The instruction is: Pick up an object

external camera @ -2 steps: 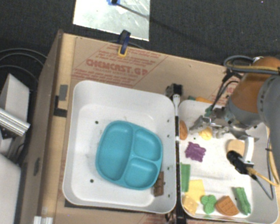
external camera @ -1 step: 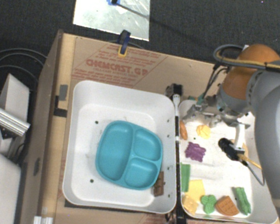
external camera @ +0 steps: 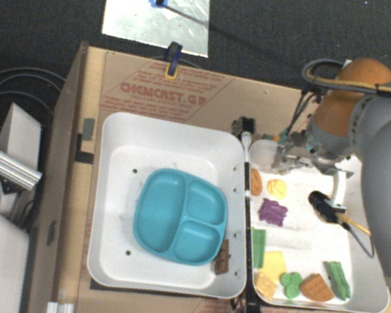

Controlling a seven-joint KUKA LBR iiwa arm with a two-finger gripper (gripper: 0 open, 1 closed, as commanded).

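My gripper (external camera: 282,159) hangs over the far left corner of the right bin (external camera: 364,281), just above and behind a small yellow toy (external camera: 276,187). An orange oblong piece (external camera: 256,181) lies left of the yellow toy, against the bin wall. A purple grape-like cluster (external camera: 273,212) sits a little nearer the front. I see nothing held in the gripper.
Along the right bin's front lie a green bar (external camera: 258,246), a yellow block (external camera: 274,262), a green toy (external camera: 291,283), an orange waffle piece (external camera: 317,287) and a green pickle (external camera: 338,278). The left bin (external camera: 126,148) holds a teal divided plate (external camera: 180,215) and a brown piece (external camera: 223,257).
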